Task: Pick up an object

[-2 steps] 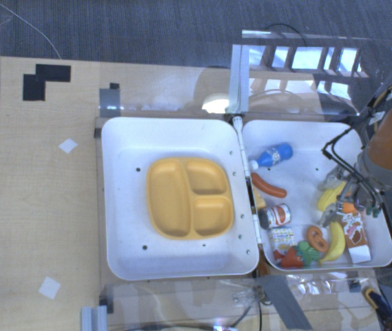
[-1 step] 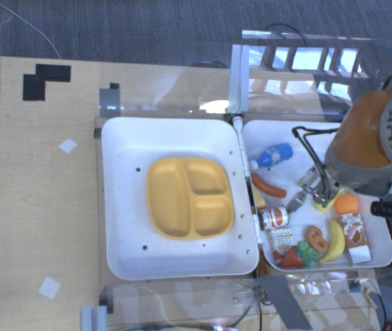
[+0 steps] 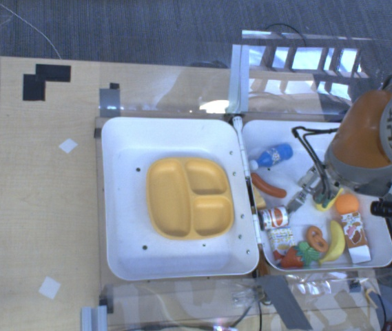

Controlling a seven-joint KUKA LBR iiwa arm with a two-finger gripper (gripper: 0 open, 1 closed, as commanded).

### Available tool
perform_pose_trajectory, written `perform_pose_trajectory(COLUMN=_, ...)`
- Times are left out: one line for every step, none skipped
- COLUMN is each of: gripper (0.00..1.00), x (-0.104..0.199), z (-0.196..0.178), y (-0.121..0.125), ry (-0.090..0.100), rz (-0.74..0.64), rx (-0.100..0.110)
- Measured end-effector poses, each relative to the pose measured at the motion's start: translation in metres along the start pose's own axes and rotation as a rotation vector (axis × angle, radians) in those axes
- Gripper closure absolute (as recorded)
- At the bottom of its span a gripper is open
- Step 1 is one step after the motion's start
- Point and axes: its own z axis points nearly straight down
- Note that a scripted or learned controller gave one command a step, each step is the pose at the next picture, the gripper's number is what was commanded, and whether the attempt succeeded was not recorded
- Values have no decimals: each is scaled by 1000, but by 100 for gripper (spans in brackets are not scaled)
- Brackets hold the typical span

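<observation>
The claw (image 3: 306, 190) was seen low in the right bin (image 3: 382, 257); its state could not be told. A small can (image 3: 274, 218) lay just beside it.

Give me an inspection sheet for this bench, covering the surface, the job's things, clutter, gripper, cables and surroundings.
Surface: wooden bench with black tape marks, bearing a left bin and a right bin.
Job's things: in the right bin, blue bottle, sausage, can, banana, orange, juice carton, pretzel, small packet.
Clutter: yellow divided tray in the left bin.
Gripper: gripper low over the right bin, between sausage and orange; finger state unclear.
Cables: black cable looping over the right bin; thin wire on the floor.
Surroundings: grey carpet; metal frame behind the bins.
</observation>
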Motion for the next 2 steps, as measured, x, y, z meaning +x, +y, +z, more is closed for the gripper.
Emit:
perform_pose_trajectory(gripper=0, x=0, z=0, y=0, ry=0, rz=0, rx=0)
perform_pose_trajectory(gripper=0, x=0, z=0, y=0, ry=0, rz=0, rx=0)
